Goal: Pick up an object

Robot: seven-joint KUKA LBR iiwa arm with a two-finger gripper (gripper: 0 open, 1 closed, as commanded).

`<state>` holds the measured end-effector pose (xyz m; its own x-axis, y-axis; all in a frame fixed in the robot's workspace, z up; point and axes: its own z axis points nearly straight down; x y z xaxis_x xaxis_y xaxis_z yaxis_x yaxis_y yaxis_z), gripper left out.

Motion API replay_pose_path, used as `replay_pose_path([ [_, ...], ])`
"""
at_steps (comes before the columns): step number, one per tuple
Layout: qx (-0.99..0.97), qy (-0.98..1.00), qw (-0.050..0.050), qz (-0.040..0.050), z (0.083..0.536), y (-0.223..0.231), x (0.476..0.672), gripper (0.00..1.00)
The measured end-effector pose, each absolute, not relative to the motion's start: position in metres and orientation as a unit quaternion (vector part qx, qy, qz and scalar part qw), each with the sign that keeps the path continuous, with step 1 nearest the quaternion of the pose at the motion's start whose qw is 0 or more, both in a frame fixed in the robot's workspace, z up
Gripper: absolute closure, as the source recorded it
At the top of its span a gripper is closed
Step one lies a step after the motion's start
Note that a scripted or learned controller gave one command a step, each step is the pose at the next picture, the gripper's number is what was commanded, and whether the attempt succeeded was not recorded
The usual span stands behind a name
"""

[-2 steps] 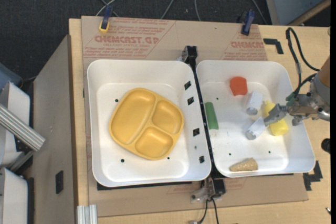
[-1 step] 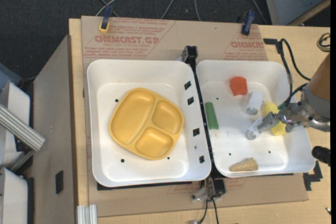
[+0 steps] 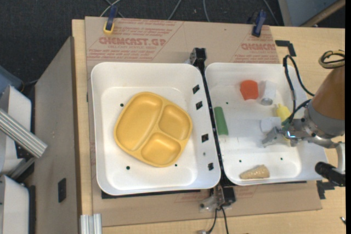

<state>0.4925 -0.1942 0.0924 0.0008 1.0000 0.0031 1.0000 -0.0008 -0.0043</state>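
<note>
I see the gripper (image 3: 272, 134) low in the right bin (image 3: 233, 71), coming in from 3 o'clock, tips pointing toward 9. Can't tell how it's set; view's too blurry there. Yellow piece (image 3: 283, 112) sits just at its 12 o'clock, possibly touching. Green block (image 3: 220, 120) lies near the bin's left wall, long axis 12-to-6. Orange cup (image 3: 249, 90) at 11, tan lump (image 3: 255, 172) at 7. Left bin (image 3: 101, 134) carries a yellow divided plate (image 3: 153, 129).
</note>
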Motion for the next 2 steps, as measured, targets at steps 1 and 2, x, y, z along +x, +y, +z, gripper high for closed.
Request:
replay_pose_path([
  [1, -0.707, -0.707, 0.001, -0.0007, 0.106, -0.194, 0.493, 1.0],
  [2, -0.706, -0.708, -0.003, -0.0016, 0.164, -0.193, 0.505, 1.0],
])
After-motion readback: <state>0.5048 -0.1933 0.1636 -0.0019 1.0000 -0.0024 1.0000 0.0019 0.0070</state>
